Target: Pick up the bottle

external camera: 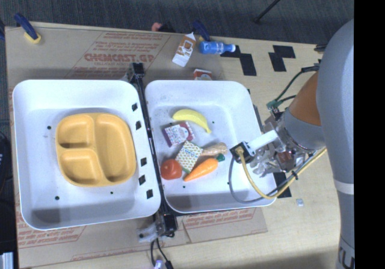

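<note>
One gripper (265,163) in play, hanging over the right bin (240,94) at that bin's four o'clock edge, a tangle of metal and wire. Open or closed? Can't tell from this angle, and nothing can be made out in its grasp. A yellow cable (240,185) loops off it down over the bin's white floor. Behind it the grey arm (337,99) fills the three o'clock side of the view, with the orange band (308,104) showing just above the wrist.

Moving out into the bin: a carrot (203,168) lies at the centre, green tip toward the gripper, touching a chequered packet (189,156) at its ten o'clock. A red tomato (171,170) sits at the carrot's nine o'clock. A red-and-white packet (178,134) lies above those, and a banana (192,119) is at the bin's twelve o'clock.

And the bottle (215,48)? Outside both bins. Blue, on its side on the bench (289,225), past the right bin's far rim at twelve o'clock, well apart from the gripper. A small carton (184,51) lies near it at its nine o'clock.

Over at nine o'clock, the left bin (24,141) holds a yellow divided plate (95,147).
</note>
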